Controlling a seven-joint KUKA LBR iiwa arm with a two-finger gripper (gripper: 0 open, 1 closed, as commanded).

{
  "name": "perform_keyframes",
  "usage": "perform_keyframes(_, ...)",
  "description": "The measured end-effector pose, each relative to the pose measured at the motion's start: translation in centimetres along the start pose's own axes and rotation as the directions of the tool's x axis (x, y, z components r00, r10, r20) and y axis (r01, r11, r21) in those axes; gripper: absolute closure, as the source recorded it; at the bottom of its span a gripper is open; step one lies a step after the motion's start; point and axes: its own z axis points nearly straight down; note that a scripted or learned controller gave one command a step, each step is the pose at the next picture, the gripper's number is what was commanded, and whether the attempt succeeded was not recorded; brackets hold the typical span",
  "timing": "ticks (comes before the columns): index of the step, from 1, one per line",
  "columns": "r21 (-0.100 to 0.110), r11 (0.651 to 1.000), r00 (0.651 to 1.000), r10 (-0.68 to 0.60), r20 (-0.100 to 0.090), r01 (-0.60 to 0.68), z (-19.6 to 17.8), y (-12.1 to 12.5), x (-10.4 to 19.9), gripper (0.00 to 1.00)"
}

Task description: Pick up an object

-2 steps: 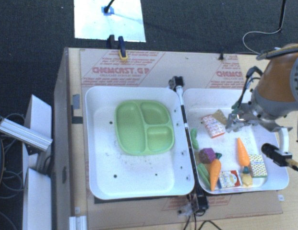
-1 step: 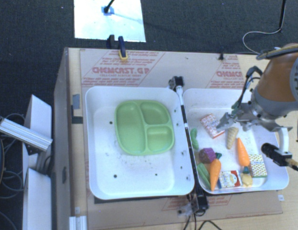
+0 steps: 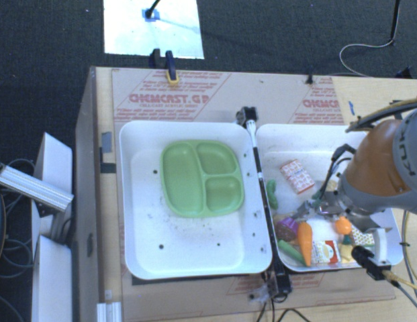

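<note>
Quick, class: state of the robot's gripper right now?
Gripper: low over the right bin beside the toy carrot; open or closed cannot be told.

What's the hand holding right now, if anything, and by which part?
Cannot tell. The hand sits low in the right bin beside the toy carrot, and the wrist hides any hold.

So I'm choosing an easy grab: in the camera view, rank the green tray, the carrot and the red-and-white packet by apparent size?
1. green tray, by far the largest
2. carrot
3. red-and-white packet
The carrot and packet look close, so their order is unsure.
</note>
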Motion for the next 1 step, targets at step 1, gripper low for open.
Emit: perform_keyframes(1, -0.006, 1.0, 1.0, -0.003, -0.003, 0.003, -1.11, 0.26, 0.2, 1.0)
